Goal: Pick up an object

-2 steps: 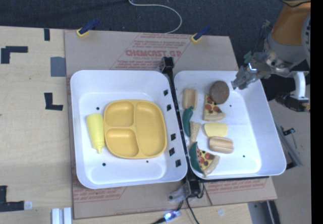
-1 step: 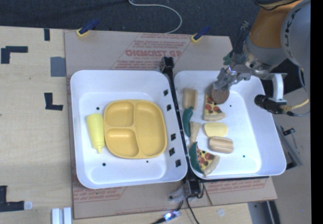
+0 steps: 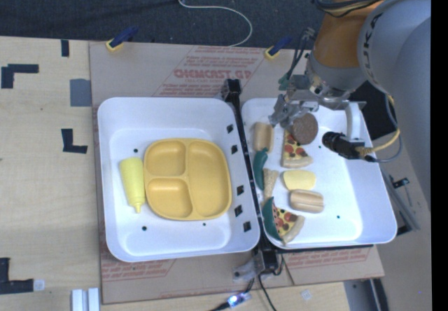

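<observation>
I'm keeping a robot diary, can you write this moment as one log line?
end effector: above right white bin | near: round brown toy patty | grasp: unclear | yellow sectioned plate: left bin

Single fixed camera mounted above bench, angled downward; both white bins (image 3: 112, 162) framed whole, arm (image 3: 392, 29) entering from the right.

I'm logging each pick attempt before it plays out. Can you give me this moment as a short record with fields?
left bin: yellow divided plate; yellow squeeze bottle beside it on the left
right bin: two pizza slices, bread roll, yellow block, hot dog bun, green items by the left wall
gripper: low over the right bin's upper part, at a brown round patty
grasp: cannot tell
</observation>
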Action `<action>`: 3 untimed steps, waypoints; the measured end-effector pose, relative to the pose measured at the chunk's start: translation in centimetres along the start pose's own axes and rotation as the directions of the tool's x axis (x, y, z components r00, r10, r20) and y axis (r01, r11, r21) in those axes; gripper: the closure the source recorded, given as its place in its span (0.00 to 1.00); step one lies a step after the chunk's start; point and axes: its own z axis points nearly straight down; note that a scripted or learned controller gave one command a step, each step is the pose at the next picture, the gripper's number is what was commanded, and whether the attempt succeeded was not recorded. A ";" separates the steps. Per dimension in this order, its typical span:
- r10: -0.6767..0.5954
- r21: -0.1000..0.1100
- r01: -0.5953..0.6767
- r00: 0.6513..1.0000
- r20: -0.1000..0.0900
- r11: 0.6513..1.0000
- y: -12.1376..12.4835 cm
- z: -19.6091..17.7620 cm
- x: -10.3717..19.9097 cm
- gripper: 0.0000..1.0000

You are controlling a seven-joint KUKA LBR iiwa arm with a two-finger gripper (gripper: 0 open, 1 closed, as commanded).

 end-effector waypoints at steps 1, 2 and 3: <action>0.000 -0.003 0.000 1.000 0.000 1.000 0.1 -2.3 5.1 1.00; 0.005 0.001 -0.005 1.000 0.002 1.000 -0.1 -0.8 6.9 1.00; 0.006 -0.002 -0.006 1.000 0.002 1.000 -0.2 -1.8 5.1 1.00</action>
